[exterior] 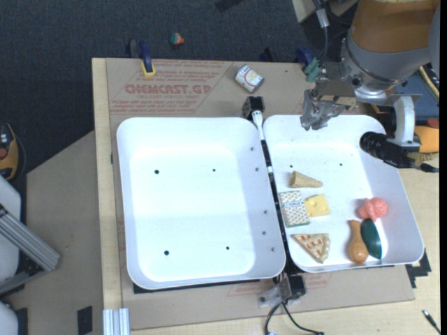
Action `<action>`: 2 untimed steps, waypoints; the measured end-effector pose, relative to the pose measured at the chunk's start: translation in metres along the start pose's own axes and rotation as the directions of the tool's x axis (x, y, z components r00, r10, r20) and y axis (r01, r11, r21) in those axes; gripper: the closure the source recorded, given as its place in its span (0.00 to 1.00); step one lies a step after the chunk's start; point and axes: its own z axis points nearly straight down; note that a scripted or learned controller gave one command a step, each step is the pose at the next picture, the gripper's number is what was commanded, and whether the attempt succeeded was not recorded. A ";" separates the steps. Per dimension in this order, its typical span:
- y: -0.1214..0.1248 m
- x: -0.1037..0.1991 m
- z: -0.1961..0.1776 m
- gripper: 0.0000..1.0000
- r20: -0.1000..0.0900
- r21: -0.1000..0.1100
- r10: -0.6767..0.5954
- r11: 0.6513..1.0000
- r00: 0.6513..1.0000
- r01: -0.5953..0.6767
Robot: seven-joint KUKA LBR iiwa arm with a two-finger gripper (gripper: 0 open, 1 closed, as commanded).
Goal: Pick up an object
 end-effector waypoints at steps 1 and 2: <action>-0.045 0.026 -0.015 1.00 -0.001 -0.007 -0.004 1.000 1.000 0.004; -0.016 0.102 -0.027 1.00 -0.002 -0.014 -0.008 1.000 1.000 0.008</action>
